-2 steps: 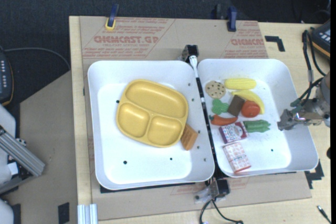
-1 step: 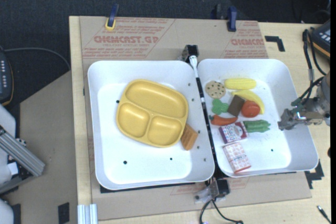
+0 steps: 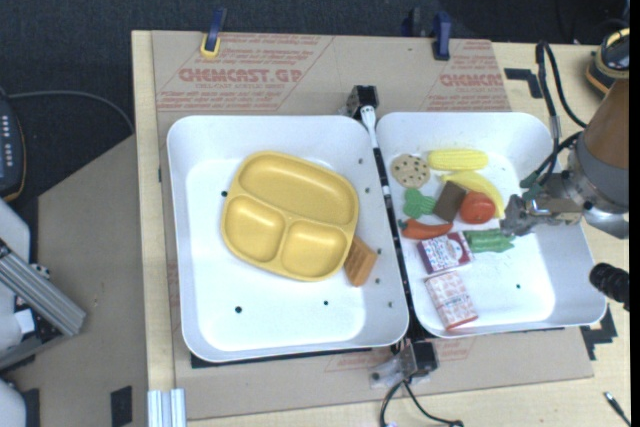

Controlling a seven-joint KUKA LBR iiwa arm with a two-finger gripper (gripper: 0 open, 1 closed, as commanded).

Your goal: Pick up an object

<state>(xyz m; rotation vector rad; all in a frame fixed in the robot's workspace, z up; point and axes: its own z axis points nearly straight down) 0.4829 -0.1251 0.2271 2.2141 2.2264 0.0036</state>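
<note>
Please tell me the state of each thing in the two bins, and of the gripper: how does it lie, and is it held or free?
Yellow divided plate: right way up, left bin.
Brown block: leaning on the plate's edge.
Corn cob: lying flat, free.
Tomato: free, right bin.
Green pepper: lying beside the gripper.
Gripper: low in the right bin.

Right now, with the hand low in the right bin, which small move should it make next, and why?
Probably a short descent onto the green pepper-shaped toy. The hand sits at the toy's right end, low over the right white bin, and nothing shows between its tips. The red tomato-shaped toy lies close, so the move should stay small.
</note>
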